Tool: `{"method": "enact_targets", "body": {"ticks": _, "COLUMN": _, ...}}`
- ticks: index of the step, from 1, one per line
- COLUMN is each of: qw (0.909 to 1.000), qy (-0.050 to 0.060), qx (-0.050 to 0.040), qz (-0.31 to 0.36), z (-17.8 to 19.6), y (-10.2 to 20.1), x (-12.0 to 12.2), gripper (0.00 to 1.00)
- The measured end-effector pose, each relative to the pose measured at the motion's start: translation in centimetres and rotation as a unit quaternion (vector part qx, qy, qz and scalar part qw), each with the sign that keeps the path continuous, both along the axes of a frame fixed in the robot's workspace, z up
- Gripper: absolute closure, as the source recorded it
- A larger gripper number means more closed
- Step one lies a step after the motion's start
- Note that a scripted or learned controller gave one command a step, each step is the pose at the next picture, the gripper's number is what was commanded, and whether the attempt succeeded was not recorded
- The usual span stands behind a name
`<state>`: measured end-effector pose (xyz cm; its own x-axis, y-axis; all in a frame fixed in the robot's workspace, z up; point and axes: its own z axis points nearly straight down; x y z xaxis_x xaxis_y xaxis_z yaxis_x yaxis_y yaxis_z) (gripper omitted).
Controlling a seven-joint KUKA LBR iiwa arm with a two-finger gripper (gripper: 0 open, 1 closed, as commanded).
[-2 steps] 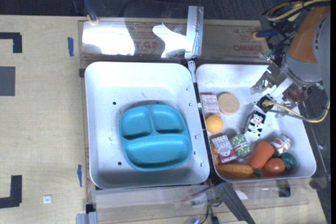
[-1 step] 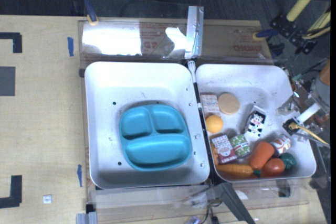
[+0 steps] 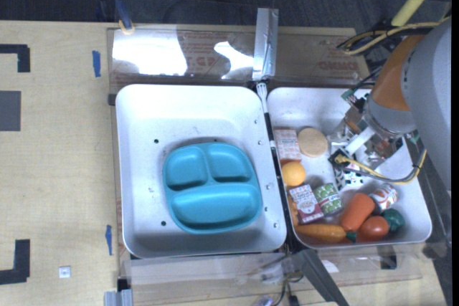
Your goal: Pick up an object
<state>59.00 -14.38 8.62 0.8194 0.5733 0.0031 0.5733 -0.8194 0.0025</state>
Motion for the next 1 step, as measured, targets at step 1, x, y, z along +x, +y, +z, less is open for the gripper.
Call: {"method": "enact_targets", "body": {"ticks": 1, "qw": 1.0, "qy": 0.002, "qx": -0.0007, "qz": 0.0, "z": 0.93, "y": -0.16, "x": -0.06, "gripper": 1.0}}
